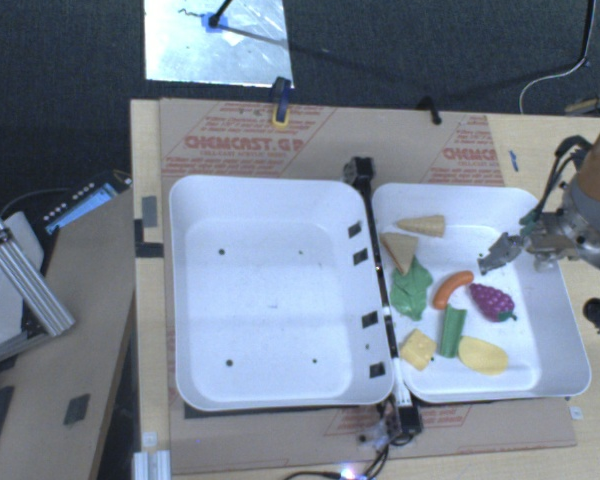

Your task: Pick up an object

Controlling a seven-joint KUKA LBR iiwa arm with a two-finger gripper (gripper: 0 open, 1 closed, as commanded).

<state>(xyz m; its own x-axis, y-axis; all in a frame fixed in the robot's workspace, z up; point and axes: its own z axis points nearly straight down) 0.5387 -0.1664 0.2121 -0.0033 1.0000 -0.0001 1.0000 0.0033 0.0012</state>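
Here the end effector (492, 255) is hanging over the right bin (560, 368), near its right wall and above the cluster of toy food, and whether it is parted or closed cannot be told at this size; nothing is visibly caught in it. The nearest candidates are lying just below and left of it: an orange sausage (453, 287) sitting slantwise, touching or nearly touching a green leafy piece (412, 290), and a purple grape bunch (491, 301) just beside it. To do the step well, the arm is probably best descending straight onto one piece with free space on two sides; the grape bunch is looking like the better choice, being knobbly and less likely to roll than the smooth sausage. A green stick (452, 331), a yellow lemon-like piece (482, 355) and a yellow block (417, 349) are crowding the lower part, so a slanted approach is risking nudging neighbours. The left bin (190, 368) is lying well apart on the worktop (540, 133).
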